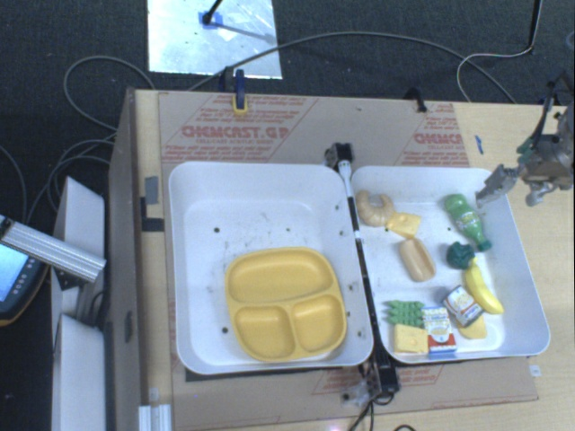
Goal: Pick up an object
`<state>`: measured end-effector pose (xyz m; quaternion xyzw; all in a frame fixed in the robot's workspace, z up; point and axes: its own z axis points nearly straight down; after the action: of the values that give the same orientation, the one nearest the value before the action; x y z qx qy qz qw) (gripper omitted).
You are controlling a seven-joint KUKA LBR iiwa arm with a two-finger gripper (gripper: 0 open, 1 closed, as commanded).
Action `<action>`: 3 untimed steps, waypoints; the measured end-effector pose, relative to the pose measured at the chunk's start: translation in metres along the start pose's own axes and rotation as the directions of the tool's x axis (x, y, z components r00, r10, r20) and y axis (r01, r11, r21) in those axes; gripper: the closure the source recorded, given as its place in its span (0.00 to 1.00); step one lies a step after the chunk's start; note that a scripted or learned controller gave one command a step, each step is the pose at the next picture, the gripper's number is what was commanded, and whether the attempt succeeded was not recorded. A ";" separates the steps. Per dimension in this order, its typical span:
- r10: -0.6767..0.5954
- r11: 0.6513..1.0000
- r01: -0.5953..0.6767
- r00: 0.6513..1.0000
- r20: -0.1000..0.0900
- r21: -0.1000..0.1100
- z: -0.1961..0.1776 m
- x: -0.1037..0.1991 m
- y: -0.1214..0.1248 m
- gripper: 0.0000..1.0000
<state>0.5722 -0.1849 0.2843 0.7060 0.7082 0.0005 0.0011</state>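
Note:
The right bin [521, 268] holds several toy foods. Among them are a pale bread roll [374, 208], a yellow wedge [405, 224], a hot dog bun [416, 259], a green bottle [465, 216], a broccoli piece [460, 255] and a banana [483, 288]. A small printed box [462, 305], a green leafy piece [404, 312], a cheese slice [411, 338] and a red and white carton [437, 323] lie near the front. My gripper [517, 189] hangs open over the bin's far right corner, just right of the green bottle, with nothing between its fingers.
The left bin [207, 205] carries a yellow divided plate [286, 302]. A black clamp [340, 157] sits where the two bins meet at the back. Cables run over the dark floor behind the bench.

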 end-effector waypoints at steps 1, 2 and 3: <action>-0.002 1.000 0.002 1.000 -0.001 0.001 0.067 0.001 0.077 0.00; 0.002 1.000 -0.002 1.000 0.000 0.002 0.133 -0.022 0.083 0.00; -0.002 1.000 0.002 1.000 -0.003 0.003 0.201 -0.020 0.096 0.00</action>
<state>0.6687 -0.2050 0.0839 0.7053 0.7089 0.0003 -0.0009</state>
